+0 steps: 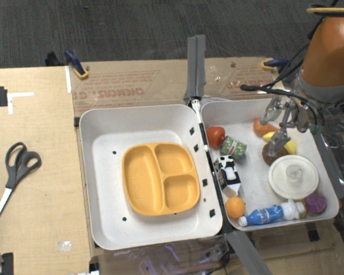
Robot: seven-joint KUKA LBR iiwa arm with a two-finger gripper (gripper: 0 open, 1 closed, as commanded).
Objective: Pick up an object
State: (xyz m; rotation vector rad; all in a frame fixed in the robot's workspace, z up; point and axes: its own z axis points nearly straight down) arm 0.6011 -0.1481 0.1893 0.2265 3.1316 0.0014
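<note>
1. The table (37, 231) is pale wood on the left, with a sheet of brown cardboard (133, 86) laid under the two white bins; beyond its far edge lies dark grey carpet (122, 20).
2. Scissors (13, 174) with black handles lie on the bare wood at the left, well apart from the bins. A blue clamp (76, 64) grips the cardboard's far left corner.
3. The left bin (99, 186) holds a yellow tray (161, 179) with three compartments, lying flat near the middle.
4. The right bin (252, 193) holds the loose things: a red ball (215, 135) by the dividing wall, a green can (234, 146) just beside it, a black-and-white toy (227, 171) below that, an orange ball (235, 206) at the near wall, a blue bottle (271, 214) lying on its side, a white lid (293, 176), a purple piece (315, 202) in the near right corner, and a yellow piece (289, 147) by a brown thing (274, 151).
5. Writing — the cardboard carries red print, seen reversed and too faint to read with any trust. The bottle's blue label cannot be read either.
6. The hand (281, 126) hangs over the far right part of the right bin, under the orange band (329, 49) — its grey fingers point down toward the brown thing and the yellow piece. An orange piece (260, 126) sits just to its left. I cannot tell whether the hand is released or clenched, and nothing is seen held in it.
</note>
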